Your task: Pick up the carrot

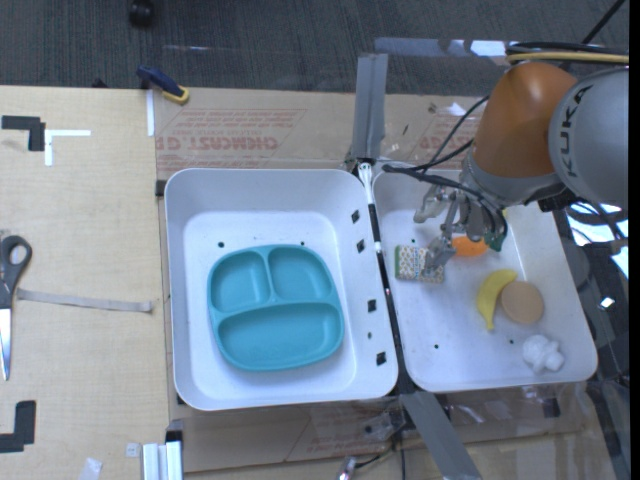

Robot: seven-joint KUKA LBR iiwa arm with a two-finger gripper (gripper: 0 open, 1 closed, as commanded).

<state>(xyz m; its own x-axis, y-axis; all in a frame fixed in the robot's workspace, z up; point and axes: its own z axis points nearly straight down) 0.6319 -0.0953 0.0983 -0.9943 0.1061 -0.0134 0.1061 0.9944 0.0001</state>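
A grey KUKA arm with an orange band reaches in from the right over the right-hand bin (560,268), its gripper (452,230) hanging low above the bin floor. The carrot (470,247), seen as a small orange patch, lies in the upper middle of that bin, just to the right of the fingertips and partly hidden by the gripper's own metalwork. Because so little of it is visible, its long axis cannot be read from here. The fingers (446,238) appear to stand slightly apart, and nothing orange sits between them, so the carrot looks unheld. Just to the lower left of the gripper rests a speckled sponge-like block (412,262), closer to the fingertips than the carrot seems to be, so a shift to the right looks necessary before any closing. Farther toward the bin's near right side lie a banana (493,297), an egg-like brown ball (522,303) and a white crumpled object (542,351). The left-hand bin (180,268) holds a teal divided plate (276,306).
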